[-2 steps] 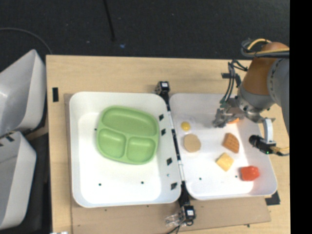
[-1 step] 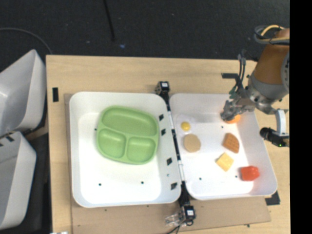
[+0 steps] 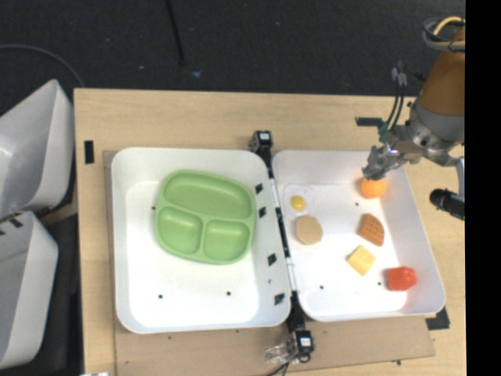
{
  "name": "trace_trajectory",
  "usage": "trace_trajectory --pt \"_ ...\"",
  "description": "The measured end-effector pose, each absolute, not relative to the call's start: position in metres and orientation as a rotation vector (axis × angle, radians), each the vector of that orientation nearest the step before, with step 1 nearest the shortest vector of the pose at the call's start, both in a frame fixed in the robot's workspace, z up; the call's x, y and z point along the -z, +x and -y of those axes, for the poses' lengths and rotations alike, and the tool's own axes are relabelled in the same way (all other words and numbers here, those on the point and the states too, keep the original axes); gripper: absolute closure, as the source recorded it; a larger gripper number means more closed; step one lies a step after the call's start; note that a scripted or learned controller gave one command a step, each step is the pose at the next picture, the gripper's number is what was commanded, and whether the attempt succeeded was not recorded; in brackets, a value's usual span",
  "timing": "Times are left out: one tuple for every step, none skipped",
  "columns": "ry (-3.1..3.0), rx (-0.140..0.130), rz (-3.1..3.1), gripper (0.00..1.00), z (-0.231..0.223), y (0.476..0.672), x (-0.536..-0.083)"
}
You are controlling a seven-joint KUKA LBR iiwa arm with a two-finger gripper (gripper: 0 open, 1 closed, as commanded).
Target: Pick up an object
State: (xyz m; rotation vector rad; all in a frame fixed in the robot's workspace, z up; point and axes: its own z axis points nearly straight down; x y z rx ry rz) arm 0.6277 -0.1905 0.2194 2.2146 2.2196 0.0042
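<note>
Orange point(image 3: 373, 187), small and round, sits upper right in the right bin point(image 3: 337, 308), near its top rim. Hand point(image 3: 381, 163) touches it from above; grip unclear. Open floor lies left.

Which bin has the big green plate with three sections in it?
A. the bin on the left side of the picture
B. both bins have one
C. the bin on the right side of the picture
A: the green plate lies in the left bin, while the right bin holds small food pieces such as the orange ball and the red piece.
</note>
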Motion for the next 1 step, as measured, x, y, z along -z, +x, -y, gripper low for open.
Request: trace_trajectory --pt "2.213 -0.004 -2.222 1.0 0.1895 0.6271 -0.2635"
